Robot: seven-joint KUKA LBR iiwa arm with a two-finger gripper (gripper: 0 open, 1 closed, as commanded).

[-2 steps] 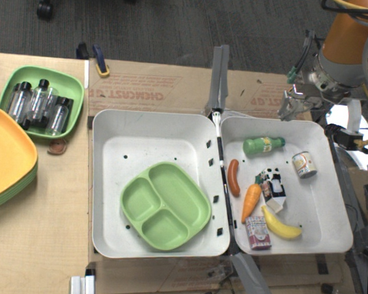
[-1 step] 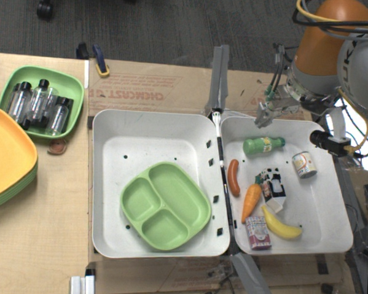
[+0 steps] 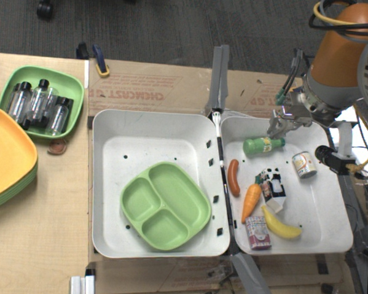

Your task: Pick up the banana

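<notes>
One tool [image 3: 277, 128] above green bottle [image 3: 263, 145]

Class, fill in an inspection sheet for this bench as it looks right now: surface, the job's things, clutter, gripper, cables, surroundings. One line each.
Surface: two white bins side by side, left bin and right bin, on a brown bench.
Job's things: banana lies flat near the right bin's front, apart from the gripper.
Clutter: in the right bin, green bottle, sausage, carrot, small can, pink carton; green divided tray in the left bin.
Gripper: gripper hangs above the green bottle at the back of the right bin.
Cables: yellow cable loops over the arm.
Surroundings: green dish of small bottles and orange plates on the left.
</notes>
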